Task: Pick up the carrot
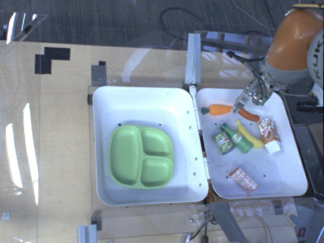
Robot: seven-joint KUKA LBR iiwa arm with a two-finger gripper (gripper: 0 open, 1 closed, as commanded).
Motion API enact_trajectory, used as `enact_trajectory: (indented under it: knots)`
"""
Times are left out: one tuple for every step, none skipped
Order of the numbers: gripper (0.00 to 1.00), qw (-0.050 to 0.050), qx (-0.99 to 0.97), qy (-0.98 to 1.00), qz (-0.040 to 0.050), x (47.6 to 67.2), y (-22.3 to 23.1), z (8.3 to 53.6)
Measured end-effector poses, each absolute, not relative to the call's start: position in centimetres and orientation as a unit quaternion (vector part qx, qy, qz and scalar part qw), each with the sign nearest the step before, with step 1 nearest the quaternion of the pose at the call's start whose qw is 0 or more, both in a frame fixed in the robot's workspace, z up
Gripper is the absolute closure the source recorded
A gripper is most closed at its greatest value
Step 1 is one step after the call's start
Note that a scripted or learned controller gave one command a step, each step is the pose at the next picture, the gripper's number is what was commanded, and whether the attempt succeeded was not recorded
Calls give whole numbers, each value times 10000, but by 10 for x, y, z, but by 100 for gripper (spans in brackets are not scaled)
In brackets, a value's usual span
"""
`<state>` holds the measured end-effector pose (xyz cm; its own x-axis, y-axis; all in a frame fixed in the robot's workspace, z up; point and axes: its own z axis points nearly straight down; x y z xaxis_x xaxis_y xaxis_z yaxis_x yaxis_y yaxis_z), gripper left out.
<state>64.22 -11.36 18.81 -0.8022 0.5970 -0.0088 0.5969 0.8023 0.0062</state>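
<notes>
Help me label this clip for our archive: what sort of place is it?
Most likely a robotics lab test bench. A robot arm's gripper hangs over a white bin of toy groceries, among them a carrot and a green bottle. Loose cables trail over the carpeted floor behind.

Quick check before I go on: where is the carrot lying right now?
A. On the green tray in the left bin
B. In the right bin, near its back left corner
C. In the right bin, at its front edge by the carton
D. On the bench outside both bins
B: the carrot lies in the right bin near its back left corner, with the gripper just at its right end.
</notes>
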Motion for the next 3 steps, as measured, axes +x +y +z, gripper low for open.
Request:
enact_trajectory:
  knots:
    - [100, 34, 4369, 8995, 20, 595, -46, 222]
    - [100, 34, 4634, 8861, 20, 665, -12, 215]
    - [100, 16, 4864, 8737, 14, 581, 16, 188]
